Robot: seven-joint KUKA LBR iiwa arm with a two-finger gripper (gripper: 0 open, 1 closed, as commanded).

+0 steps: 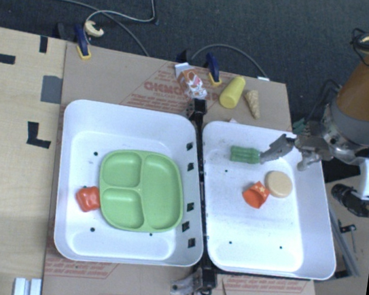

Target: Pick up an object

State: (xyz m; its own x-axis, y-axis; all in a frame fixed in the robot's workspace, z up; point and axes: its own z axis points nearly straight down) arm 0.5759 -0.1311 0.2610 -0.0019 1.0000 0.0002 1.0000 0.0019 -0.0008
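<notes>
Gripper (290, 152): fingers spread wide, holding nothing, over the right bin's (304, 264) upper edge.
Green block (244, 155): just left of the nearer finger, about touching its tip.
Tan disc (279, 183): just below the gripper.
Red piece (255, 195): below, touching the disc.
Green tray (142, 191): far left, in the left bin (85, 122).

- Green flat block (244, 155): lying level in the right bin, just left of the gripper (288, 152).
- Round tan disc (279, 183): flat, just below the gripper, touching the red piece.
- Red-orange chunk (255, 195): tilted, below and slightly left of the gripper.
</notes>
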